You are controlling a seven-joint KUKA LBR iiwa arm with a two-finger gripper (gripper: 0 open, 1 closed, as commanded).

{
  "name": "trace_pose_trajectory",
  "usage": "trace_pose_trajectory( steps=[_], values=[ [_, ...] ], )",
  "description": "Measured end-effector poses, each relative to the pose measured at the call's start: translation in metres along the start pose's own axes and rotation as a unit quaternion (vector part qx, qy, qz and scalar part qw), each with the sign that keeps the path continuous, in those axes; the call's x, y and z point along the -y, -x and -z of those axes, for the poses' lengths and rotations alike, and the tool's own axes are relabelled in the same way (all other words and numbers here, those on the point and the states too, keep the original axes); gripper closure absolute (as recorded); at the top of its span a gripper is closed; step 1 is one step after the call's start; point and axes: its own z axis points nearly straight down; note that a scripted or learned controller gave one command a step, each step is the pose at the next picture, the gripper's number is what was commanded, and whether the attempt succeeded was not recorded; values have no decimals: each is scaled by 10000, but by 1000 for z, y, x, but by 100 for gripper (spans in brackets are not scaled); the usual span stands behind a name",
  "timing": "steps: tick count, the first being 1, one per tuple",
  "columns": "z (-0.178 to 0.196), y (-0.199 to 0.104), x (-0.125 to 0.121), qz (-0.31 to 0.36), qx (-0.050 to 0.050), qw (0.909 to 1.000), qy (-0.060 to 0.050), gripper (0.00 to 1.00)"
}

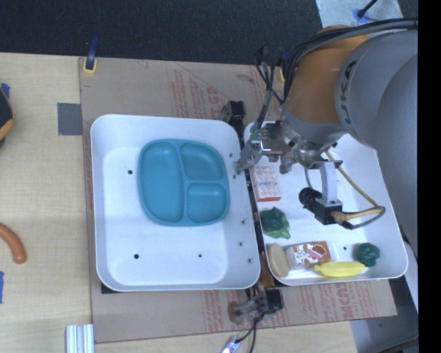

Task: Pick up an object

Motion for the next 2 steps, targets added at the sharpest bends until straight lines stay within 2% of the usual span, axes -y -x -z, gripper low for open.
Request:
trace_pose_trajectory(
  steps=[1,2],
  values=[
    [-1,26,76,6,8,10000,-12,0],
    [0,-12,34,2,1,10000,-2,0]
  ],
)
